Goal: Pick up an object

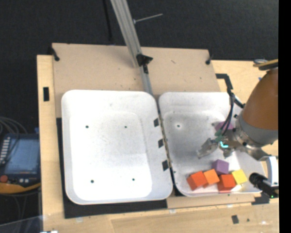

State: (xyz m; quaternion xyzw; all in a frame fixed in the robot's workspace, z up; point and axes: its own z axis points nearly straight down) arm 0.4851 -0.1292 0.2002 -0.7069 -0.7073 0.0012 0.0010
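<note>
My gripper (pixel 211 147) hangs over the middle of the right bin (pixel 184 108), below the grey and orange arm (pixel 262 110) that reaches in from the right. Along the bin's front edge lies a cluster of small blocks: an orange block (pixel 198 179), a lighter orange block (pixel 212 176), a purple block (pixel 222 166), a red-orange block (pixel 227 181) and a yellow block (pixel 239 176). The gripper is just above and left of the purple block, apart from it. Another small purple piece (pixel 218 126) shows behind the wrist, partly hidden.
The left bin (pixel 106 144) lies beside the right one, with small clips (pixel 161 142) along the shared edge. A metal post (pixel 128 28) rises at the back. A control pendant (pixel 17 161) sits off the bench at far left.
</note>
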